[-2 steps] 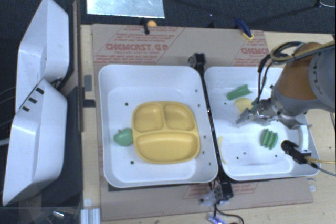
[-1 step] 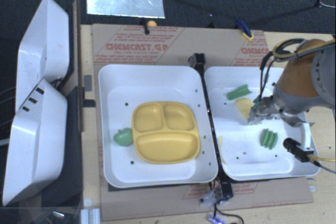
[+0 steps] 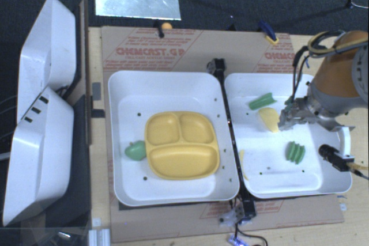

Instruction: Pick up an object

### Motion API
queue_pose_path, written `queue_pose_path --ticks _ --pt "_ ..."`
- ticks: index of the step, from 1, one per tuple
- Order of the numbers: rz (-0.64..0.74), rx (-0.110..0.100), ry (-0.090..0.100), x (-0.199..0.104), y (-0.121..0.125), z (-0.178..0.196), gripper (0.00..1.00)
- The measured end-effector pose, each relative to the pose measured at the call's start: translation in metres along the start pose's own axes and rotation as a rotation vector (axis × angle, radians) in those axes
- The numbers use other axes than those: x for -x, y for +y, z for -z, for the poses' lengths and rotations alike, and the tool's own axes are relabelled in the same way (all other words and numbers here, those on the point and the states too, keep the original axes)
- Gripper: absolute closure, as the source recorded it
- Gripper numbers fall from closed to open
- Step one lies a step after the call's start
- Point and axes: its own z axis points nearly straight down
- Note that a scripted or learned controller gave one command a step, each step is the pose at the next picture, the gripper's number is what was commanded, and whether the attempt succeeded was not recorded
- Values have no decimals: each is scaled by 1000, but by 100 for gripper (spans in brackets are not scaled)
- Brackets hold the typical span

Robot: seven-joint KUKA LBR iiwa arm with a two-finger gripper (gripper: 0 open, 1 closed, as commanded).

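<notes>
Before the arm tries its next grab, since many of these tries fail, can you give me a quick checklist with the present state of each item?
1. Gripper over the right bin: ok.
2. A target close by: ok, the pale yellow piece lies just left of the gripper.
3. Fingers open for the grab: cannot tell, the wrist hides them.
4. Anything already held: cannot tell.
5. Other pieces apart from the target: ok, the green pepper-like piece lies above it, the ribbed green piece lower right.
6. Left bin undisturbed: ok, the yellow tray sits flat with a green object beside it.
</notes>
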Motion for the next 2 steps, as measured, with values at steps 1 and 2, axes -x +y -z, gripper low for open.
queue_pose_path --ticks 1,2 --pt "0 1 0 4 -3 61 100" --pt "0 0 0 4 -1 104 100"
